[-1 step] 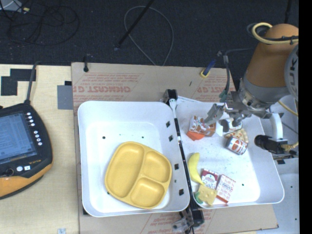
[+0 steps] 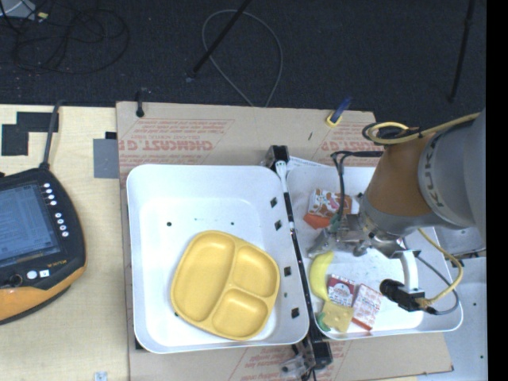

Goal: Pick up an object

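Camera view: your two-finger gripper [image 2: 340, 235] hangs low in the right white bin [image 2: 444, 324], just beside the yellow banana [image 2: 319, 273] at seven o'clock; grip state unclear.

Yellow divided plate [image 2: 225, 285], white bins [image 2: 151, 213], orange-banded grey arm [image 2: 421, 182].

— What does my arm [image 2: 456, 169] look like on your end?

— I see a fat grey cylinder, then an orange-brown band [image 2: 397, 182] tapering to the wrist. Yellow and black cables [image 2: 386, 131] loop over it; another runs by a white bracket [image 2: 409, 267].
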`<act>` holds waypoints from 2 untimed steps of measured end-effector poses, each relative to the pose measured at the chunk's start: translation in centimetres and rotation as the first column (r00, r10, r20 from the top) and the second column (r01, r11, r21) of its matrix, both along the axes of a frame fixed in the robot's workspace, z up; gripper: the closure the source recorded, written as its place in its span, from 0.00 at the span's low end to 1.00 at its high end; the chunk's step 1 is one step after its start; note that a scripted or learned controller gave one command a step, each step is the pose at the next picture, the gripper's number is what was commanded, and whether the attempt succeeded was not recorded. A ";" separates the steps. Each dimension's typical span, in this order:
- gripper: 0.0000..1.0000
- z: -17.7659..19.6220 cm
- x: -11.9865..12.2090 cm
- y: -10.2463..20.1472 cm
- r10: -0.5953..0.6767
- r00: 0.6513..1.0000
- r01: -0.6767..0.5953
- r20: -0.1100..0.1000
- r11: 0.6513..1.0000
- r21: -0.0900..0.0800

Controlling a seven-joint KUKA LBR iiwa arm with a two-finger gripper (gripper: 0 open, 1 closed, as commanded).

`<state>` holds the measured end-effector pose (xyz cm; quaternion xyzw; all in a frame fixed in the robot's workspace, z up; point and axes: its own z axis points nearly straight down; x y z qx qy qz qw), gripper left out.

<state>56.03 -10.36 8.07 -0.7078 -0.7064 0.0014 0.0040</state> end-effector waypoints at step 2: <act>0.00 0.6 -3.1 0.6 -0.002 1.000 0.002 0.003 1.000 -0.002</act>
